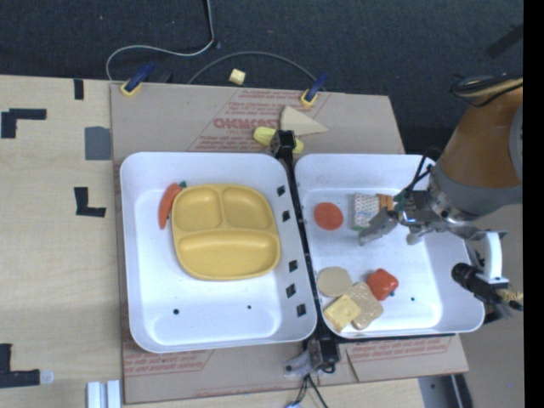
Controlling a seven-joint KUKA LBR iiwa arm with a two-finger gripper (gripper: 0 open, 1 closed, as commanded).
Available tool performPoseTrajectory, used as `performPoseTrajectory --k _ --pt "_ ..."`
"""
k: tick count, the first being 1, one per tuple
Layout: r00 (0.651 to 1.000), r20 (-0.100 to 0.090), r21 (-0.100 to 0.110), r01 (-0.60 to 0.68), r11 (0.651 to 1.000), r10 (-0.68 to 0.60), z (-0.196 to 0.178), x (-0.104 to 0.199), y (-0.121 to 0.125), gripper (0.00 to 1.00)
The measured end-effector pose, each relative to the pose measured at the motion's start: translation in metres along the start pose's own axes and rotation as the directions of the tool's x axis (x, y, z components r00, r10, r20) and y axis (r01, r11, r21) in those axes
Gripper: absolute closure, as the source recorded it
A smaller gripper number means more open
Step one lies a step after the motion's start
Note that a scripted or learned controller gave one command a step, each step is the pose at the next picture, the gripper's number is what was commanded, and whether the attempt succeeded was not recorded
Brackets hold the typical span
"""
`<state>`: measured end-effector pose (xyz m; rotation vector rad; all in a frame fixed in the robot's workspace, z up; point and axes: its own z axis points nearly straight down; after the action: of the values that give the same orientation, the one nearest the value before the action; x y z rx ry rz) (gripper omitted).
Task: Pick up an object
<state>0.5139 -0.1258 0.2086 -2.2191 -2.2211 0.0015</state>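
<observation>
Fingers of the gripper (393, 225) hang over the right bin (425, 164), spread apart with nothing between them: one grey finger (371, 232) slants down toward the picture's left, the other (418, 233) sits to its right. Touching or just beside the left finger, on its upper left side, lies a small pale packet (365, 206), the nearest thing to grasp; whether the finger rests on it or only overlaps it in this slanted view cannot be told. Just beyond the packet, further left of the fingers, sits a round red ball (329, 216). Below the fingers, toward the near edge of the bin, lies a red pepper-like piece (382, 283), and left of that a cluster: one tan disc (334, 280), one yellow block (342, 313) and one beige cracker-like piece (366, 307), the last two touching. That makes six loose things in the right bin. My judgement is that the packet is the likely target, a short shift left and up from the fingers, its long axis roughly upright in the picture. Well apart to the left, past the black divider (293, 228), the left bin (144, 313) holds one yellow tray (225, 232) with three compartments and one orange carrot (167, 204) touching its left edge. Only one arm (484, 155) is present, reaching in from the right.
</observation>
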Motion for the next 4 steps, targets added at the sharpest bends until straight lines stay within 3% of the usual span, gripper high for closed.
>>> performPoseTrajectory --k 1,2,3,4 --pt "1.0 0.004 -0.005 -0.004 1.0 0.004 0.129 -0.02 -0.016 0.0" --pt "1.0 -0.001 -0.007 0.008 1.0 -0.008 0.11 0.035 0.061 0.0" --pt "1.0 0.0 0.0 0.0 1.0 0.0 0.124 0.028 0.086 0.0" --pt "1.0 0.001 -0.004 0.001 1.0 -0.001 0.123 0.03 0.126 0.0"
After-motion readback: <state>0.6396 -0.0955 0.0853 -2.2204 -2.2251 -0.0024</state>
